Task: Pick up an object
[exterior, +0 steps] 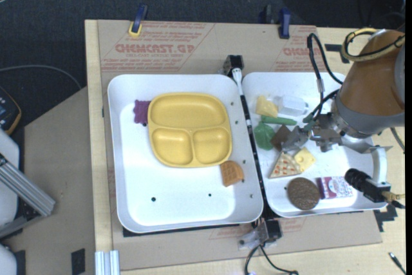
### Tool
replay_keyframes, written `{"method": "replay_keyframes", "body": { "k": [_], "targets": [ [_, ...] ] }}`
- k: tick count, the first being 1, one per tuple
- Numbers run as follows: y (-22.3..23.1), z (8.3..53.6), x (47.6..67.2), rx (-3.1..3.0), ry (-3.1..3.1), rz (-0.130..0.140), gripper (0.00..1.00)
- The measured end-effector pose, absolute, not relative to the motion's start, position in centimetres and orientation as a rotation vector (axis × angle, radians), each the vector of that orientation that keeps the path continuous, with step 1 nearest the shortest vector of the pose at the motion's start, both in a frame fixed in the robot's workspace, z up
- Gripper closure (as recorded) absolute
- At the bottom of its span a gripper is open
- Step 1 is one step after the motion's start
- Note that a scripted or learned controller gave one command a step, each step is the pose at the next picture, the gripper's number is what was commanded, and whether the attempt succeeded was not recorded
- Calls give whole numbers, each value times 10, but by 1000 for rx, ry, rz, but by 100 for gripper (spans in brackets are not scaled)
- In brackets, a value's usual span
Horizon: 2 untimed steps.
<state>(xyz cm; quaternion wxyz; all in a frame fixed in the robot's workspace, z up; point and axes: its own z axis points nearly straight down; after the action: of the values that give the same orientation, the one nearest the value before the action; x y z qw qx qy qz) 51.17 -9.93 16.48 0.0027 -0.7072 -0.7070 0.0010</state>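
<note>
1. Cables and a clamp (267, 228) at the near edge of the tabletop (193, 42), between the two bins.
2. Right bin (302, 210), near end: round brown cookie (302, 193), touching or just beside a small maroon-and-white packet (335, 187).
3. Left bin (129, 138), near side: tan bread-like chunk (232, 172), just beside the yellow divided tray (190, 127).
4. Mid right bin: pizza slice toy (284, 166) with a yellow cheese wedge (304, 158) touching it. Above those, a dark brown piece (281, 136) and a green block (264, 136).
5. Pincer (302, 137) sits low over this cluster, tips near the brown piece and the cheese. Can't tell if it's apart or together; too dark and cluttered there. Nothing visibly between the tips.
6. Likely target, my guess: the brown piece or the cheese wedge. Both look like light plastic play food, stiff, probably slick. Wedge faces slope, so I'd grip across the flat parallel sides, not the taper. Neighbours are touching, so expect them to get shoved.
7. Far end of right bin: yellow block (266, 105), green strip (278, 119), clear wrapper (291, 104).
8. Purple piece (141, 111) tucked against the tray's far-left side.
9. Blue clamps (284, 23) at the tabletop's far edge.
</note>
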Motion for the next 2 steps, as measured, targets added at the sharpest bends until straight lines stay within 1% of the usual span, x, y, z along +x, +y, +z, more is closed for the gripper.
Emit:
{"method": "replay_keyframes", "body": {
  "k": [1,2],
  "targets": [
    [-102,102,509,-2219,-2216,4,0],
    [-102,87,511,-2224,-2222,-2,0]
  ]
}}
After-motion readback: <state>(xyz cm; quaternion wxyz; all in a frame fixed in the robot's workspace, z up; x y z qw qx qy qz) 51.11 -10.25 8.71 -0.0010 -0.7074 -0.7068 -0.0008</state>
